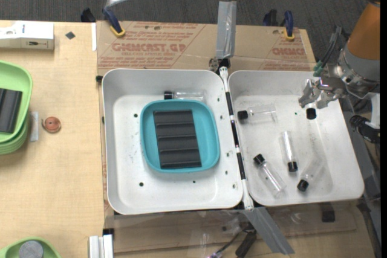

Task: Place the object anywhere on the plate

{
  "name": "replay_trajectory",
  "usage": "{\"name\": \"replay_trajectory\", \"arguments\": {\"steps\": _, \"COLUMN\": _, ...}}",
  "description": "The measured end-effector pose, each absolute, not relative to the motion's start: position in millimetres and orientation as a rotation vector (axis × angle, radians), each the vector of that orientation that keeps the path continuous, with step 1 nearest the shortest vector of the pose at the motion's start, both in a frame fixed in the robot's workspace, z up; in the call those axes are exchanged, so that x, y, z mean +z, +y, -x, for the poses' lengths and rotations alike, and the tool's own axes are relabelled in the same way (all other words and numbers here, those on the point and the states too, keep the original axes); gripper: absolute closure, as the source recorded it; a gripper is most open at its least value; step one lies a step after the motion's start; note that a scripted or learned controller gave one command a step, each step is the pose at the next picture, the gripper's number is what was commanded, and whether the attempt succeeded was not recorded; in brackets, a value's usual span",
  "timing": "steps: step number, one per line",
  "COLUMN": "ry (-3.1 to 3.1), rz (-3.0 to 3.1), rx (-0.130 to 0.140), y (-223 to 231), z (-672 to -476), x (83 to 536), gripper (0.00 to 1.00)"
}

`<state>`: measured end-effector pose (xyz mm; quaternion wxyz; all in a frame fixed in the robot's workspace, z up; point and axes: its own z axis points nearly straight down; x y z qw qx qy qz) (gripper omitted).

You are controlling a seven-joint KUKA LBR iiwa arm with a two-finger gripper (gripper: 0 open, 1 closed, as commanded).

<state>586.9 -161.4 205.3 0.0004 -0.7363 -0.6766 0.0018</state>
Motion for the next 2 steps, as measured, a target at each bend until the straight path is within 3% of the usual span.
{"name": "replay_trajectory", "arguments": {"steps": 1, "ry": -2.305, "rz": 2.132, "rx": 0.004, "y": -84.4, "z": -558.9, "x": 219.3, "gripper": 1.00}}
{"name": "replay_trajectory", "arguments": {"steps": 2, "ry": -2.361, "rz": 2.069, "rx": 0.005, "y": -0.7, "z": -559.9, "x": 190.2, "gripper": 1.00}}
